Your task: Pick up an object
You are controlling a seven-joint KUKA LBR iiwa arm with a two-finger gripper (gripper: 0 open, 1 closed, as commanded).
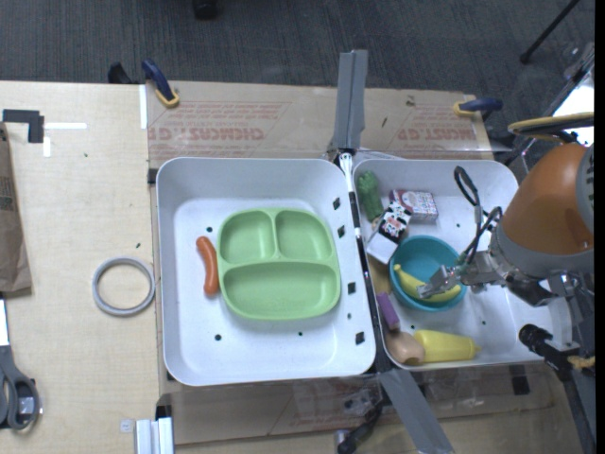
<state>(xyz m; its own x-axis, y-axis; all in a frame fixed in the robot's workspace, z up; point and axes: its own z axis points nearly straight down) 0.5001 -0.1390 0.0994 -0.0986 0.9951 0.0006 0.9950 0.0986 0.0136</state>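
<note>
The gripper (437, 285) is down inside the teal bowl (413, 256) in the right bin (492, 180), right on the banana (410, 279). Honestly can't tell if it's got anything. Left bin (180, 253) has a green divided plate (279, 263).

We see two shallow white plastic bins (180, 253). Left one: light green three-compartment plastic plate (280, 263), orange toy hot dog (207, 264). Right one: teal round bowl (416, 253) with yellow banana-shaped piece (408, 278), yellow oblong toy (444, 345), dark green toy (368, 197), purple stick (388, 310), black-and-white patterned small carton (395, 222). Grey arm (548, 206) with orange band. Bench (76, 216) is tan.
</note>
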